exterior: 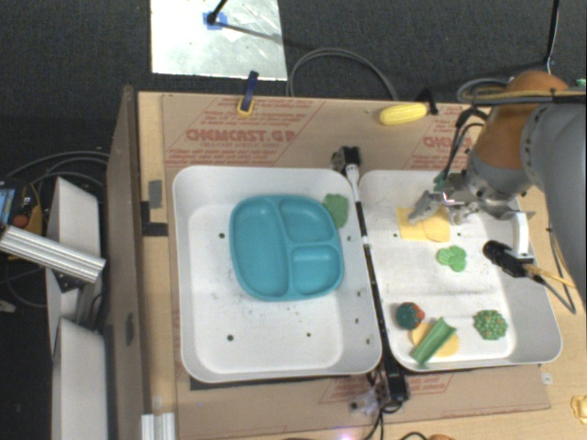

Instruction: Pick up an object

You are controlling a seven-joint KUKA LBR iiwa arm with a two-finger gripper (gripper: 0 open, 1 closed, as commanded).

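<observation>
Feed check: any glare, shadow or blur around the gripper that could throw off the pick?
Camera view: even light, soft shadows; bright glare on the foil sheet beyond the bench, none inside the right bin. The gripper over the yellow piece looks slightly soft, fingers hard to resolve; the blue tray reads sharply.

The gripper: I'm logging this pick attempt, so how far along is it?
Done: the gripper has reached the right bin and sits low over the yellow pieces. In hand: nothing visibly held. Left: grasping and lifting an object; the green piece and the other toys lie untouched on the bin floor.
</observation>
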